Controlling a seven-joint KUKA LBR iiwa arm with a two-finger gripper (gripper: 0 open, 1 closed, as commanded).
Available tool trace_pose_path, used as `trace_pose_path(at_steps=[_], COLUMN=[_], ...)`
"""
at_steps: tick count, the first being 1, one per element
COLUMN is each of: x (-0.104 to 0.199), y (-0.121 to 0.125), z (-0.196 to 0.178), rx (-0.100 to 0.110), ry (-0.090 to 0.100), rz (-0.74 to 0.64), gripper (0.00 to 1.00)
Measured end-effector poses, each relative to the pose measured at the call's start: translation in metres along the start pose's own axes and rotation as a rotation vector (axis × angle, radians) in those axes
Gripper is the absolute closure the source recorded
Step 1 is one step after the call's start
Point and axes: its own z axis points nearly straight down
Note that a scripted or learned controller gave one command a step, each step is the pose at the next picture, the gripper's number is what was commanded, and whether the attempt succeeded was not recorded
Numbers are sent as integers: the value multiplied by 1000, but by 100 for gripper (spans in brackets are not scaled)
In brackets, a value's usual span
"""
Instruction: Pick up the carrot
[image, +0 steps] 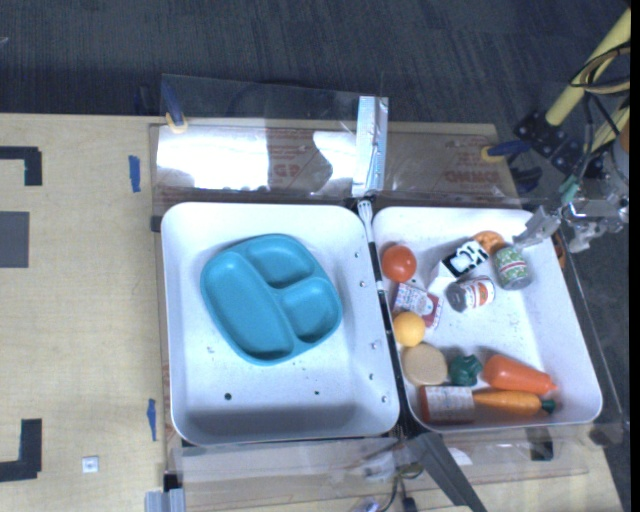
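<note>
At 5 o'clock in right bin (575, 300): carrot (517, 375) lying flat, just above second orange vegetable (508, 403). Gripper (545, 225) at 1 o'clock over bin rim, well apart from carrot; finger state cannot tell. Blue divided plate (270, 296) in left bin (190, 330).
</note>
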Motion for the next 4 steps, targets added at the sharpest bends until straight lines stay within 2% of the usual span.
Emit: trace_pose_path(at_steps=[1, 2, 3, 4], x=[55, 39, 100, 99], y=[-19, -48, -109, -108], z=[130, 151, 150, 139], rx=[-6, -2, -3, -7], ry=[-1, 2, 3, 3], rz=[127, 326, 694, 697], gripper=[0, 0, 0, 100])
